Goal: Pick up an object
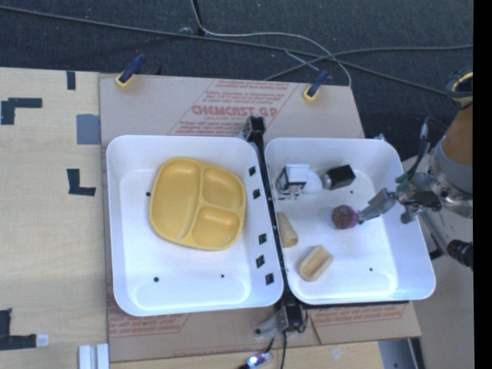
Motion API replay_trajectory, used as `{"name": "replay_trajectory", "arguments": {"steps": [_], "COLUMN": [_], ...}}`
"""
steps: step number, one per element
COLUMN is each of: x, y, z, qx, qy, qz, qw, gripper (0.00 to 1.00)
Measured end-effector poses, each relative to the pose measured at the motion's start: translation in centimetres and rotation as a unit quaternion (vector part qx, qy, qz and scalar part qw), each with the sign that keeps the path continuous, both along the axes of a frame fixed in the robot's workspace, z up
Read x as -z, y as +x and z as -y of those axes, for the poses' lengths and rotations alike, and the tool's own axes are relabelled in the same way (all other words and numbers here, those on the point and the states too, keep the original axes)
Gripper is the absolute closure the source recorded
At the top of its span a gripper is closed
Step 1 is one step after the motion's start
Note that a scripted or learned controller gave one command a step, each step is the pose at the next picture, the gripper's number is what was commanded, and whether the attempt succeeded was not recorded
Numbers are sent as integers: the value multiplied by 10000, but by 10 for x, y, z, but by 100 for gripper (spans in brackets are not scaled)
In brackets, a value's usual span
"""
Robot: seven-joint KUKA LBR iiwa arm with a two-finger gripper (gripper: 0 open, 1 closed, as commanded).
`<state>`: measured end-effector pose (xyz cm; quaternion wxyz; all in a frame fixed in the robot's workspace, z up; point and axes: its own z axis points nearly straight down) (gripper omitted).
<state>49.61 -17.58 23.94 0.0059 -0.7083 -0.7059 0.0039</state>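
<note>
Grey metal fingers (377, 204) reach in over the right bin (411, 279) from its right rim, and the gripper (367, 211) ends just beside a small dark red ball (344, 217), which lies at the fingertips on their left. Whether the tips touch the ball is hard to make out, and nothing shows between them; at this slant the fingers blur into one grey bar, so I cannot tell if they are spread or closed. Behind the gripper, to its right, the arm (453, 152) is cut off by the picture's edge.

Up and left of the gripper sits a black block (339, 177), and beyond it a white and black object (294, 179) too small to identify. Below and left of the gripper lies a tan block (314, 262), and a pale cone shape (287, 230) rests against the bin's left wall. Far to the gripper's left, the left bin (127, 206) holds a yellow divided plate (197, 203).
</note>
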Motion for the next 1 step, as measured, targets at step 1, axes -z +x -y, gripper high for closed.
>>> {"name": "replay_trajectory", "arguments": {"steps": [1], "x": [-6], "y": [3], "z": [-1], "qx": [-21], "qy": [-14], "qz": [61], "qw": [10000], "gripper": [0]}}
